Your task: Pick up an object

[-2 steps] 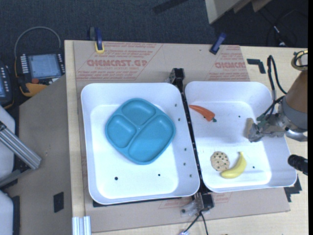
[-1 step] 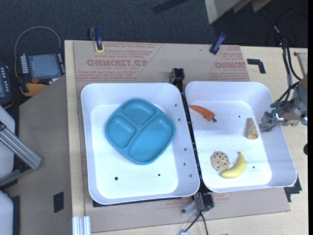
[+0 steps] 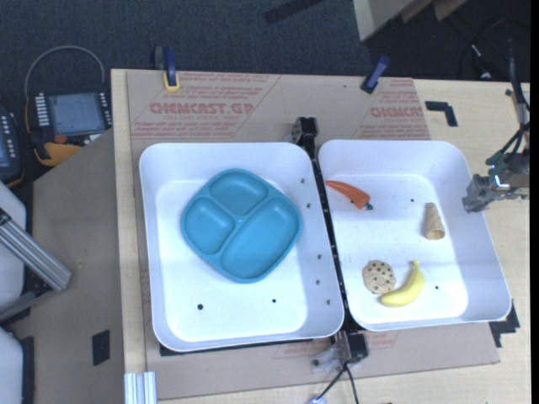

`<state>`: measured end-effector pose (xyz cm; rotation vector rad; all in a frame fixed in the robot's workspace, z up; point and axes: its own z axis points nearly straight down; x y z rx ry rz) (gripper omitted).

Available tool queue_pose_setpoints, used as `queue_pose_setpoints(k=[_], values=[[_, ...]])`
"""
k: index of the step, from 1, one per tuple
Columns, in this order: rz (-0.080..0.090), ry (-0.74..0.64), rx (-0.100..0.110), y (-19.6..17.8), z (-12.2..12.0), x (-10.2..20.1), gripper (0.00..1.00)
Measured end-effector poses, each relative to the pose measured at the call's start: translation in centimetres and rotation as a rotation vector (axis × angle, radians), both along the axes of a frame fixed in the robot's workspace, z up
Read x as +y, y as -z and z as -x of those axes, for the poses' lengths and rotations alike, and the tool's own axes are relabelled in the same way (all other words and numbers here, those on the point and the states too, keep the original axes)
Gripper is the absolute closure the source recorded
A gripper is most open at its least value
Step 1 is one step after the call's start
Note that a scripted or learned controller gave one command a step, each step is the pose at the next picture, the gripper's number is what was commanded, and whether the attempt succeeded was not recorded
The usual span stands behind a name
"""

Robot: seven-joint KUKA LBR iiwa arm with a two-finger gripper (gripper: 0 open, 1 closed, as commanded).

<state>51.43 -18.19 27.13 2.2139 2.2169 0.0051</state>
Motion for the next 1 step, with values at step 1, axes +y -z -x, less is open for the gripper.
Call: queue_pose_setpoints(k=[1], values=[[-0.004, -0.004, 0.005, -0.2, -1.36, 4.44, 1.0]])
